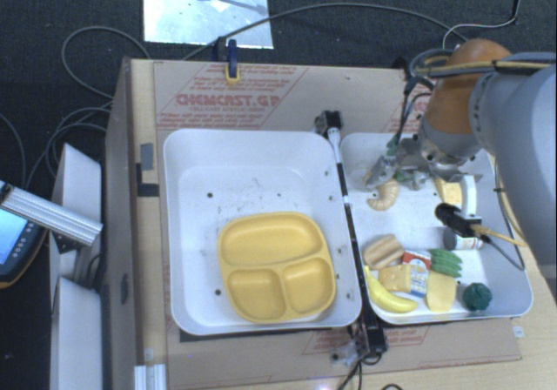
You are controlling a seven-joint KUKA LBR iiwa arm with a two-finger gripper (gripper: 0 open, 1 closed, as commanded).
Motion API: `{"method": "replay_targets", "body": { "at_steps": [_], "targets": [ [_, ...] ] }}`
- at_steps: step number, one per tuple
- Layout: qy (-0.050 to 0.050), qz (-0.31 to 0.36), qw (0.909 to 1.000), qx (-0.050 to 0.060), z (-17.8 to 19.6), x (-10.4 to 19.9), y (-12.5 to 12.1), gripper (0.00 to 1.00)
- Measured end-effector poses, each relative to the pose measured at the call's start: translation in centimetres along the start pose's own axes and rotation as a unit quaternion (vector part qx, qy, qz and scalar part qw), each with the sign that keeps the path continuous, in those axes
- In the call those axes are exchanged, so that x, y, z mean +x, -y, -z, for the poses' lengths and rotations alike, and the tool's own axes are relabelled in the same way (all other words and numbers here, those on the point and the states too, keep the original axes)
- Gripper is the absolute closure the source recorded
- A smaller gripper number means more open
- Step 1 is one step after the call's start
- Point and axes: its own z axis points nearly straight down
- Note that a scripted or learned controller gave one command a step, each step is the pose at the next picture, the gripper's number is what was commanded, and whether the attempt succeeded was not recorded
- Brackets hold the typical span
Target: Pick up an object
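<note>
My gripper (393, 166) hangs low in the right bin (522, 292). A croissant (384, 196) lies just below it. Whether it is wide or narrow, I cannot tell.

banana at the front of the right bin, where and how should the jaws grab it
Probably the banana at its middle, from straight above, jaws closing across its narrow width. It lies flat and curved along the right bin's front edge; its thicker midsection is clearest, though the cheese block sits close behind.
</note>
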Motion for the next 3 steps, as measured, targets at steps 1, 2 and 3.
{"method": "replay_targets", "body": {
  "at_steps": [1, 2, 3],
  "targets": [
    [0.001, -0.005, 0.9999, 0.013, -0.22, 0.40, -0.84, 0.00],
    [-0.003, -0.004, 0.9998, 0.019, -0.29, 0.07, -1.28, 0.00],
    [-0.006, -0.005, 0.9998, 0.019, -0.29, -0.51, -1.34, 0.00]
  ]
}}
